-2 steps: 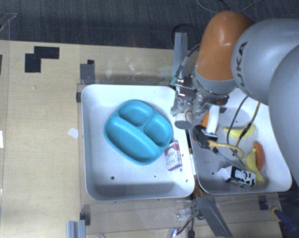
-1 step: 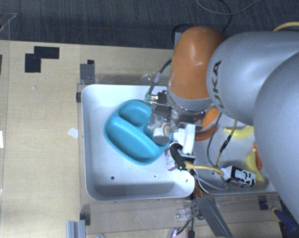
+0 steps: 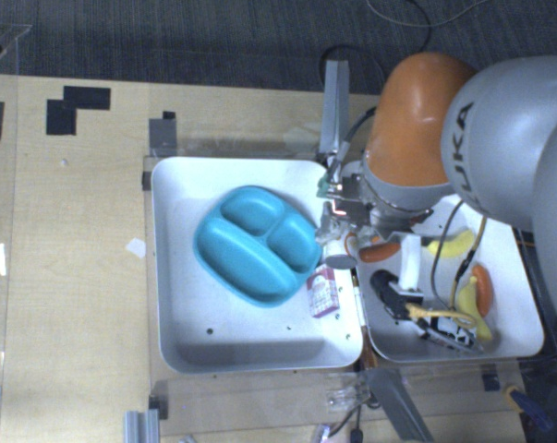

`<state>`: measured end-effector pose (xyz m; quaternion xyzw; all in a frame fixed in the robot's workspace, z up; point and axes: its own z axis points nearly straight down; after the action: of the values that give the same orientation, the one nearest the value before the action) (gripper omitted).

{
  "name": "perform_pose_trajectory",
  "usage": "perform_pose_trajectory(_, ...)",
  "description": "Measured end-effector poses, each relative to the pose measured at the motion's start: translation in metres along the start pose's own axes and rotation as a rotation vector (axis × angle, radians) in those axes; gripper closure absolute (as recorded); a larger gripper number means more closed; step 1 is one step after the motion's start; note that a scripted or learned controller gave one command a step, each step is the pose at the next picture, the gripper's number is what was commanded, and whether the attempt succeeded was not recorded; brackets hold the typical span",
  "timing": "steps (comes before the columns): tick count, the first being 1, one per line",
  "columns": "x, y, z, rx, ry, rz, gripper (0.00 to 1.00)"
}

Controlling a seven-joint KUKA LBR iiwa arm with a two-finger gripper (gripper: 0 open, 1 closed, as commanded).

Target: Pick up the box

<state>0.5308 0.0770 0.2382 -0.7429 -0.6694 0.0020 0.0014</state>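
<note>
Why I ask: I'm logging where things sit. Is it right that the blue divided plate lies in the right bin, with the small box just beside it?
Not quite: the camera view shows the blue plate in the left bin, not the right one. The rest holds: the small box lies just beside the plate, near the wall between the bins.

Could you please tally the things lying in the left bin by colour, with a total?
Blue: 1, the divided tray
White and purple-red: 1, the small box by the left bin's right wall
Total: 2
</note>
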Motion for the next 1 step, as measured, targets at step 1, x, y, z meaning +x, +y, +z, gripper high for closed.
perform_pose_trajectory(1,0.0633,-0.0509,0.0259,0.0,-0.001,-0.048,1.0)
